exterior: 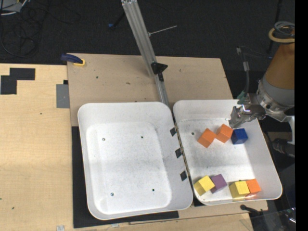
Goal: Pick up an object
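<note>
The right white bin (269, 170) holds several small blocks. Two orange blocks (207, 138) (224, 133) and a blue block (239, 135) lie side by side in its middle. Along the front edge lie a yellow block (204, 184), a purple block (218, 182), another yellow block (238, 189) and an orange block (253, 186). My gripper (237, 119) hangs at the bin's right side, just above and behind the blue block and the right orange block. Nothing shows between its fingers.
The left white bin (86, 124) sits beside the right one, with black clips on the shared rim. A metal bar (143, 42) slants up from the bins' back junction. The arm's orange band (281, 66) rises at the right edge.
</note>
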Motion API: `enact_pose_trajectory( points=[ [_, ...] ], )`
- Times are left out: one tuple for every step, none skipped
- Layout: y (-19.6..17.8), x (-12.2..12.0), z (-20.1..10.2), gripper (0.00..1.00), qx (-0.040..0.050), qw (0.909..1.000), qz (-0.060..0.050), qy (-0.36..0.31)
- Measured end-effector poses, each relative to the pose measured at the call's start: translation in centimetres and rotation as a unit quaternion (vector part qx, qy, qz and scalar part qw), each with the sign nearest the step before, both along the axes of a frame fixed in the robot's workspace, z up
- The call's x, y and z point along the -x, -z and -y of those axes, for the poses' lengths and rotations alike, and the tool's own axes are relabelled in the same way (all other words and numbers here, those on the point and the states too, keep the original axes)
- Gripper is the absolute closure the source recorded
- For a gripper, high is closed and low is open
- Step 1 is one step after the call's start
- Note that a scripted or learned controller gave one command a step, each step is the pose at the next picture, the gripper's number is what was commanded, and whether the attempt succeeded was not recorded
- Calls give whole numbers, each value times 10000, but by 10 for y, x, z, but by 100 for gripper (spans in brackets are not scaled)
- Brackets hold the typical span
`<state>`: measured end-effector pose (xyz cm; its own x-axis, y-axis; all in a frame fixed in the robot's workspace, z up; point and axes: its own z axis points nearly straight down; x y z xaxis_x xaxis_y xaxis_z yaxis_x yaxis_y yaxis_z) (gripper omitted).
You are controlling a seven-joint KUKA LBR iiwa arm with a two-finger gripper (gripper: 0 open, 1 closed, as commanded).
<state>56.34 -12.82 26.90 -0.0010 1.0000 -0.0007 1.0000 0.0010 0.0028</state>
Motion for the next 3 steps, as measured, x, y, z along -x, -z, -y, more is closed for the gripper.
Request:
enact_pose_trajectory(
  points=[
    [-1, 7, -51, 100, -14, 10000, -29, -13],
    [4, 15, -98, 100, -13, 10000, -36, -15],
    [10, 21, -146, 100, -12, 10000, -37, -12]
  ],
)
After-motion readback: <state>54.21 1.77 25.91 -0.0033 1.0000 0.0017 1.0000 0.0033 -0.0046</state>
